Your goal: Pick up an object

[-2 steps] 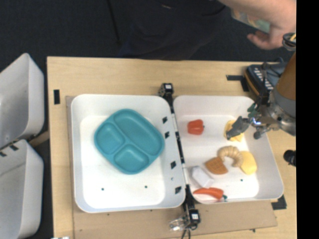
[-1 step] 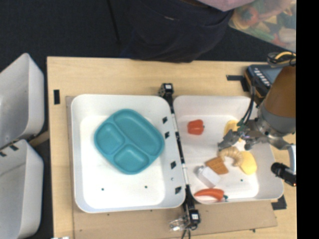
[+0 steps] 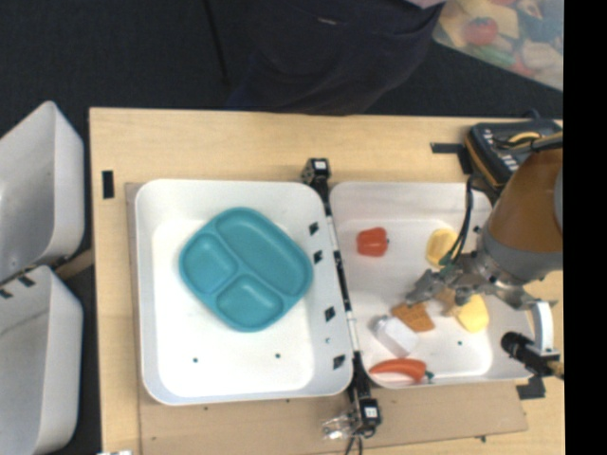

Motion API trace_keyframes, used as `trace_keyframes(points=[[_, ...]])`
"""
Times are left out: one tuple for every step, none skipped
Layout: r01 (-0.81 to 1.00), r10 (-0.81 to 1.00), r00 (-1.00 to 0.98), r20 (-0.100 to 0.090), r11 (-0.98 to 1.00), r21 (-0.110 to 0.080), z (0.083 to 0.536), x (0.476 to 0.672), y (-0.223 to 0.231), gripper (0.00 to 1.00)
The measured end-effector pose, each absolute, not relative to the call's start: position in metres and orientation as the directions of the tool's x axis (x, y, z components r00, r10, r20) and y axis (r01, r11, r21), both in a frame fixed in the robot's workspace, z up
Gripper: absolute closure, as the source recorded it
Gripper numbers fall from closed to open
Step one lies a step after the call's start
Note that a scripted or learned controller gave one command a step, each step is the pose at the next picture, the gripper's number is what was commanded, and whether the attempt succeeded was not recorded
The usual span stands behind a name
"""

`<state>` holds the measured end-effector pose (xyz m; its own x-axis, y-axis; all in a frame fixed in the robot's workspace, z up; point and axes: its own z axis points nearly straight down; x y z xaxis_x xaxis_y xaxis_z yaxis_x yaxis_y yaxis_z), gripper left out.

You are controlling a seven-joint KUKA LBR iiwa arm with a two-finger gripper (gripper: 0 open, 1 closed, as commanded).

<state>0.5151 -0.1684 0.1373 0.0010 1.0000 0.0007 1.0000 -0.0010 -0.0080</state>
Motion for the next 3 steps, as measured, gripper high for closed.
trace_keyframes(points=[[1.0,1.0,0.002,0.001,-0.002,0.007,0.102,0.519,-0.169,0.0],[1.0,1.0,0.006,0.0,-0.006,-0.002,0.108,0.516,-0.17,1.0],[1.0,1.0,-0.003,-0.002,0.003,0.004,0.17,0.519,-0.174,1.0]])
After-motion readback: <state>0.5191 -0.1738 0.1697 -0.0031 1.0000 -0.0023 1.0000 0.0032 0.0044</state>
